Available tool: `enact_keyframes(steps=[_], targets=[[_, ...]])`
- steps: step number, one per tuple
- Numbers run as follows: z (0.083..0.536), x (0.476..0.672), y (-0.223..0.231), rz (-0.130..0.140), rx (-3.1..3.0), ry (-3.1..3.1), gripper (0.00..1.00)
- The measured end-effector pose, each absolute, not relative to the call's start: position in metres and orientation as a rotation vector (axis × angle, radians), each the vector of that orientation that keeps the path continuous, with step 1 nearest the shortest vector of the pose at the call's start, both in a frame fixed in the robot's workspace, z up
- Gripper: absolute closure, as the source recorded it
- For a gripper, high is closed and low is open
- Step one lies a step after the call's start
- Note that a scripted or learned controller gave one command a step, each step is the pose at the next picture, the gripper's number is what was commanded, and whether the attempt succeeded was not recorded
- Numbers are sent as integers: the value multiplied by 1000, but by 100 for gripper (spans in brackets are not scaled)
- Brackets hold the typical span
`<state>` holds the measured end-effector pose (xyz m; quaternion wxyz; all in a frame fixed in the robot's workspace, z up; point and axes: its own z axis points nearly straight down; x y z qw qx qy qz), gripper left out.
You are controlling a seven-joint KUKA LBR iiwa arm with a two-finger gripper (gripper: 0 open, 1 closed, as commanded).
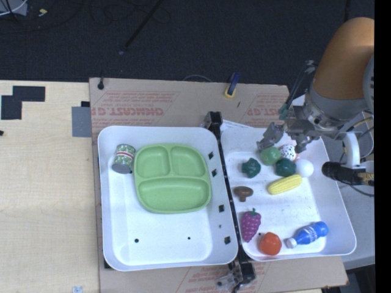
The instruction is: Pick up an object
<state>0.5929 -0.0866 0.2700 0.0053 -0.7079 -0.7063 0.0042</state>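
Note:
My gripper (283,144) hangs over the back of the right bin (333,212) with its fingers spread open. Nothing is held between them. Just below the fingertips lie a light green round piece (270,155) and a white dotted ball (288,152). Close by are a dark green vegetable (250,167), another dark green piece (285,167), a white ball (303,168) and a yellow corn cob (285,184). Nearer the front lie a brown mushroom (243,193), purple grapes (250,224), a red tomato (269,243) and a blue bottle (308,234).
The left bin (159,243) holds a green divided plate (172,178) and a small can (124,158) at its back left. A black divider (223,182) separates the bins. The arm's orange band (348,54) looms at the right.

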Motion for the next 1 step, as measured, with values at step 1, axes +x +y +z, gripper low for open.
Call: enact_keyframes(steps=[1], targets=[[277, 595, -87, 1, -2221, -2220, 0]])
